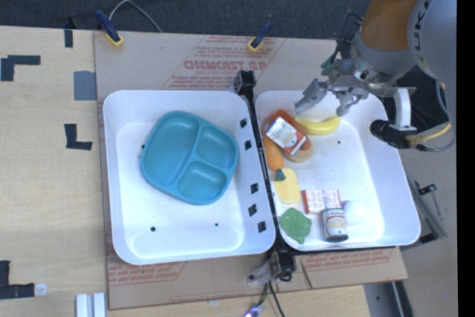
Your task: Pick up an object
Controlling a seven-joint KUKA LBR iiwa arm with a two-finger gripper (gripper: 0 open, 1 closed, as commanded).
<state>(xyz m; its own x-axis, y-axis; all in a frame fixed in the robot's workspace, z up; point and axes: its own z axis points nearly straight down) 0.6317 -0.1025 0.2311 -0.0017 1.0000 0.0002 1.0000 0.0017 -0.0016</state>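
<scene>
The hand [331,100] hangs over the far end of the right bin [386,182], fingers spread apart and gripping nothing. A banana [320,125] lies just beneath it, with a small snack packet [282,134] beside that, nearer the bins' divider.

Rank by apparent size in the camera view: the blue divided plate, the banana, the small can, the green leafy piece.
1. blue divided plate, clearly largest.
2. banana, partly hidden under the jaws, so unsure.
3. green leafy piece and small can look about alike; I won't rank them.
</scene>
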